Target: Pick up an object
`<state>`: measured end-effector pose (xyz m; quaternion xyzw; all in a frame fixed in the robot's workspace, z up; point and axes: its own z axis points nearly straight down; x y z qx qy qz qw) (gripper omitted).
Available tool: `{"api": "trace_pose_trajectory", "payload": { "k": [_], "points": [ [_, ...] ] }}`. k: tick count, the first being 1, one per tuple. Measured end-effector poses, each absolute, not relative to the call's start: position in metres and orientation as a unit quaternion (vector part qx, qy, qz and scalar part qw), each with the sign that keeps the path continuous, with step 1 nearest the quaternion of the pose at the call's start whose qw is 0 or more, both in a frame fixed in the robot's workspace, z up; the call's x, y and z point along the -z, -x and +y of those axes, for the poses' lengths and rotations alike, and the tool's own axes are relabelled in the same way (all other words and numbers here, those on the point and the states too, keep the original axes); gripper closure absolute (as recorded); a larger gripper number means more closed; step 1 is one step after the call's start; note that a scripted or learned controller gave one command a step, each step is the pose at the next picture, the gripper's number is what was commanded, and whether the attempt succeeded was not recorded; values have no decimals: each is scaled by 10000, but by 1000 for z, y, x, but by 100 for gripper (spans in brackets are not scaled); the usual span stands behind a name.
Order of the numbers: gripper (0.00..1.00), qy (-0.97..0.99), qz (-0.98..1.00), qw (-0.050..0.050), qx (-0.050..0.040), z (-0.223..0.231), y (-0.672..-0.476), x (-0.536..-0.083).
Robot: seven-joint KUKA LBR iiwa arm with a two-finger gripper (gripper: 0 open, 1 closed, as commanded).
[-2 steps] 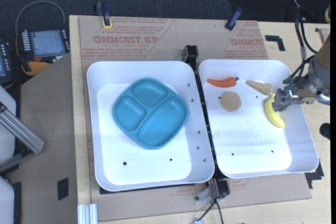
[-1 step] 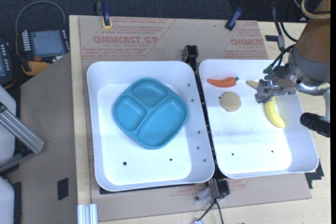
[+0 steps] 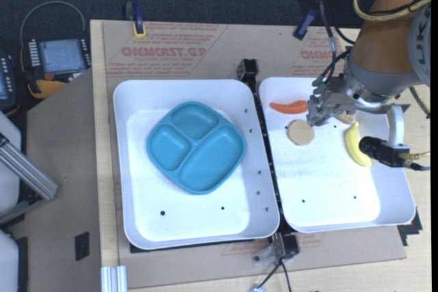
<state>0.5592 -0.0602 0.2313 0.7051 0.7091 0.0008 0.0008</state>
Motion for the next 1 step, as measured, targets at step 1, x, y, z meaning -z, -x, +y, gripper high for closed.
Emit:
{"api": "trace_pose_trajectory", "payload": {
  "k": [1],
  "points": [
    [100, -7056, 7087, 11, -8, -16, -583, -219]
  ]
}}
